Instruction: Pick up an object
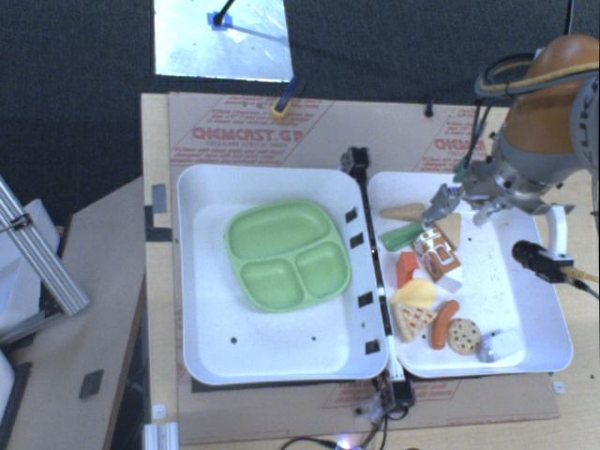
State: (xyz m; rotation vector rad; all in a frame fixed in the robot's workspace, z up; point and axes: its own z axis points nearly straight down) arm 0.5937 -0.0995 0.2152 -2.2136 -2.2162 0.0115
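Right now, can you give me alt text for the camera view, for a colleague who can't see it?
The arm's gripper hovers over the right white bin, above a pile of toy food along that bin's left side. The left white bin holds a green divided tray.

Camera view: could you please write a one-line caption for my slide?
Gripper above right bin of toy food; green divided tray in left bin.
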